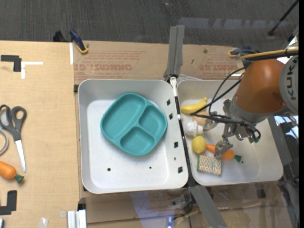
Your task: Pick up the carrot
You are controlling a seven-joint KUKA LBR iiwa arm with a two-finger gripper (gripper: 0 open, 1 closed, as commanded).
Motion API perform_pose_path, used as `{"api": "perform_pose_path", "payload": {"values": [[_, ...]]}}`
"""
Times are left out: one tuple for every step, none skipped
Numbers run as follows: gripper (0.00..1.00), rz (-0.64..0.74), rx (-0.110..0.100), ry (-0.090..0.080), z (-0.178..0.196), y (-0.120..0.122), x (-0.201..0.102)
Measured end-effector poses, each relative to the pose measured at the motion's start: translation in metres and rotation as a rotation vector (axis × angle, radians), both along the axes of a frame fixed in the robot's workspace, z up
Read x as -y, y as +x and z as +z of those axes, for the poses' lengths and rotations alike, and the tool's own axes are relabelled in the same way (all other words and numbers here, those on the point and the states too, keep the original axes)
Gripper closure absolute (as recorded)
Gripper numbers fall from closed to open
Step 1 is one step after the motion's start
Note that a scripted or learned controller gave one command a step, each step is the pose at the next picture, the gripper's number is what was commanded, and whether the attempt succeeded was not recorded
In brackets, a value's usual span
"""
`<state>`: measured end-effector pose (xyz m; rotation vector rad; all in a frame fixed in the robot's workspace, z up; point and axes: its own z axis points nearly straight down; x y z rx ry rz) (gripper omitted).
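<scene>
An orange carrot (228, 154) with a green top lies in the right bin (266, 172), between a yellow lemon (198, 144) and the bin's middle. My gripper (222, 147) reaches down from the orange-banded wrist (259, 87) and stands right over the carrot's left half, hiding part of it. The carrot rests low, at the bin floor. A second carrot (7, 170) lies far off on the wooden bench at the left edge.
The right bin also holds a banana (194, 107), a white object (190, 127) and a speckled sponge (209, 165) just below the lemon. A teal divided plate (134, 123) sits in the left bin (95, 175). Scissors (14, 129) lie on the bench.
</scene>
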<state>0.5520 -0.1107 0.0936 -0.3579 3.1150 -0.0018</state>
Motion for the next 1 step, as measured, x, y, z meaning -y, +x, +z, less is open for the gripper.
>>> {"api": "perform_pose_path", "payload": {"values": [[0.00, -0.163, -0.002, 0.001, -0.0011, -0.0263, -0.0083]]}}
